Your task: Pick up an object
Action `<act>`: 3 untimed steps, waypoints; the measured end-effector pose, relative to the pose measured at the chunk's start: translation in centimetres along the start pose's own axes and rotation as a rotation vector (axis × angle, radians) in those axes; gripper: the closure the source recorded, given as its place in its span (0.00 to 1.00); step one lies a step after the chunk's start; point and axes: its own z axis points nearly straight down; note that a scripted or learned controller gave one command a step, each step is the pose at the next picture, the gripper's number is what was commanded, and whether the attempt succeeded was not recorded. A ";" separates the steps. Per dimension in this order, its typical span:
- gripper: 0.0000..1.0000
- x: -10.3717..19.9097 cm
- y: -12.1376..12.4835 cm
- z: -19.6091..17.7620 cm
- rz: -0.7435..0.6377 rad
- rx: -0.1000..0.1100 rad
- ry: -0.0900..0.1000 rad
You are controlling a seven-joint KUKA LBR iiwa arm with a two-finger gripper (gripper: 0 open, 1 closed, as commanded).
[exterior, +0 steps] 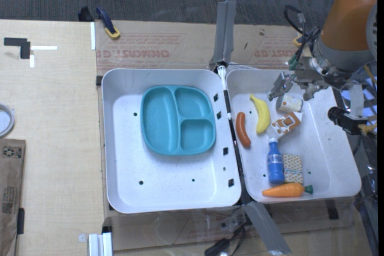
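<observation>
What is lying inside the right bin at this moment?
The right bin holds a banana, sausage, blue bottle, carrot, a small carton and a flat packet. The hand covers part of a pale item.

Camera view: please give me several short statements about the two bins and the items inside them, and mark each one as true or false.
1. The blue divided plate lies in the left bin. True.
2. The banana lies in the left bin. False: it is in the right bin.
3. The carrot lies near the front wall of the right bin. True.
4. The blue bottle rests on the divided plate. False: it lies in the right bin, above the carrot.
5. The sausage is left of the banana. True.
</observation>
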 end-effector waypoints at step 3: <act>1.00 -0.1 1.9 13.3 0.172 0.002 0.001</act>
